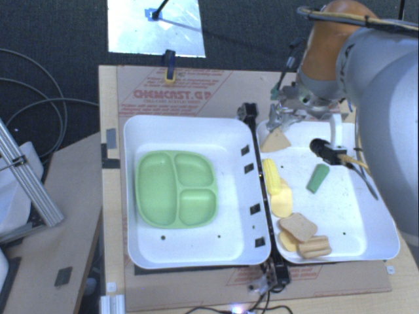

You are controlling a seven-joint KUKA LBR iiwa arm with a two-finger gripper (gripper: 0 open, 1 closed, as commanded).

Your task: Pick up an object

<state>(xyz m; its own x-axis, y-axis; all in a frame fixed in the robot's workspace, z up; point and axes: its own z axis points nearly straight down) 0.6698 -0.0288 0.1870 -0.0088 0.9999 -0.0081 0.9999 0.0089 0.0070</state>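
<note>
1. Camera view: gripper low at right bin's far-left corner, just over cheese wedge; grip state, cannot tell.
2. Nearby: green block, corn, bread.
3. Left bin holds green tray.

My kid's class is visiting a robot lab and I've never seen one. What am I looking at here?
One camera looks down at a slant on a bench with two shallow white bins. The grey robot arm, with an orange band, reaches in from the right; its gripper hangs over the far corner of the right bin. That bin holds toy food: a cheese wedge, a green block, a corn cob, and bread-like pieces. The left bin holds a green divided plate. Whether it is gripping anything I cannot tell.
</note>
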